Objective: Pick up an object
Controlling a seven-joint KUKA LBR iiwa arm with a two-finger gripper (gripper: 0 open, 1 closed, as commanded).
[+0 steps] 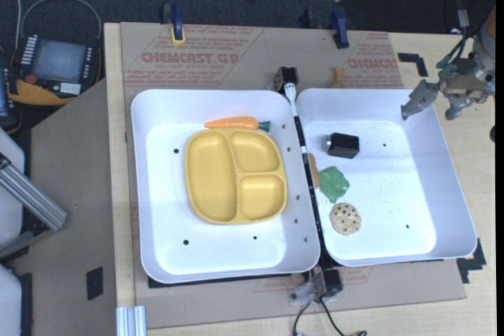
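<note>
**Gripper hovers at far corner of right bin, nothing in its grasp**

The gripper [435, 101] hangs over the far right corner of the right bin [429, 193], its two fingers spread apart and nothing between them. Inside that bin, three objects lie toward its left wall: a small black block [343, 144] nearest the far edge, a green piece [334, 182] just below it, and a speckled cookie [345, 219] closest to the near edge. All three sit well apart from the gripper. In the left bin [157, 232], a yellow divided plate [235, 175] rests at the centre, with an orange carrot [234, 123] lying just beyond its far rim. Both bins sit side by side on a brown board [236, 51].
</note>
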